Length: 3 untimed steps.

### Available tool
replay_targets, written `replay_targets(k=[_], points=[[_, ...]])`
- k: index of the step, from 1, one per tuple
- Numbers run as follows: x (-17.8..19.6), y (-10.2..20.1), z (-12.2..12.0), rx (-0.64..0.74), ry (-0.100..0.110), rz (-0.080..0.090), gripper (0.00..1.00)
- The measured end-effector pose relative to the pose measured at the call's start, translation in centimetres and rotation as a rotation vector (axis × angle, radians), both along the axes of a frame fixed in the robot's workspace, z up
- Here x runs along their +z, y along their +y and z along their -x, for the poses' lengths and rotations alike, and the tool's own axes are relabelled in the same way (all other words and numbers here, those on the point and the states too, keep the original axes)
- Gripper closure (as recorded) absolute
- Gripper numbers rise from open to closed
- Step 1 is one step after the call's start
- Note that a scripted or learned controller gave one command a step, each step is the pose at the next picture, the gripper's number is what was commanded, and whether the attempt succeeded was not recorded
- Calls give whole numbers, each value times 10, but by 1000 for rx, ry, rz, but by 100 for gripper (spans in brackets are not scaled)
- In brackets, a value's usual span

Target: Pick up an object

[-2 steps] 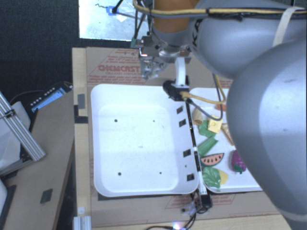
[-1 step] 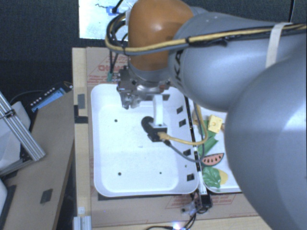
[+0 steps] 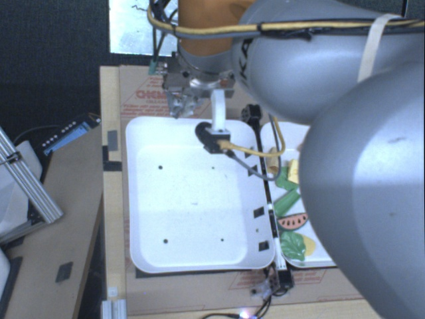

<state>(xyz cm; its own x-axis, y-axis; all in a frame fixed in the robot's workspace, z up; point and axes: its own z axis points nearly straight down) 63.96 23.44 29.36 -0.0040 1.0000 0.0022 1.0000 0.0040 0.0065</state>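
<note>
Wide grey arm (image 3: 345,111) fills the right of the frame, orange band (image 3: 212,5) at top centre. The gripper (image 3: 182,105) hangs over the far rim of the left bin (image 3: 192,205), upper middle; whether it's open or closed, cannot tell from here. Toys sit in the right bin (image 3: 302,261) at lower right: a watermelon slice (image 3: 292,221) and green pieces (image 3: 287,200). Cardboard (image 3: 133,98) lies under the bins on a tan bench (image 3: 66,211), dark backdrop (image 3: 46,45) behind.
</note>
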Motion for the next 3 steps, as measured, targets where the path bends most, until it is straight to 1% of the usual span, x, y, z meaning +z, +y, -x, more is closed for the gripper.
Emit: replay_targets(k=[1,2,3], points=[[7,-11,-30,-3,2,2,100],[-53,-3,57,1,18,4,100],[36,-58,34,-7,-5,1,100]])
